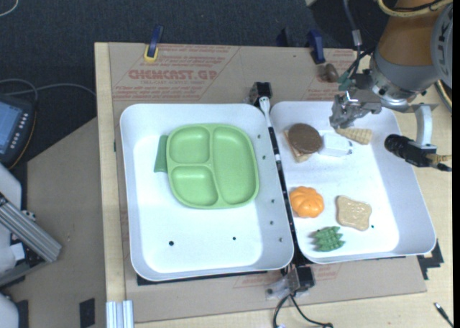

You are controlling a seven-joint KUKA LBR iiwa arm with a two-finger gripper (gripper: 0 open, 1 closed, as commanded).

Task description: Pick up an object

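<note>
Gripper [347,119] over right bin's [402,197] back edge, finger state unclear; cone [356,134] lies just below-right of it, long axis roughly left-right.

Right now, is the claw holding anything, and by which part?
Cannot be told: the claw sits low over the right bin beside the waffle cone, with nothing visibly in it.

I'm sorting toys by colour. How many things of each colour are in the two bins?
Green: 2, the divided plate and the leafy toy
Orange: 1, the pumpkin
Brown: 1, the round toy
Tan: 2, the cone piece and the flat piece
Total: 6
</note>
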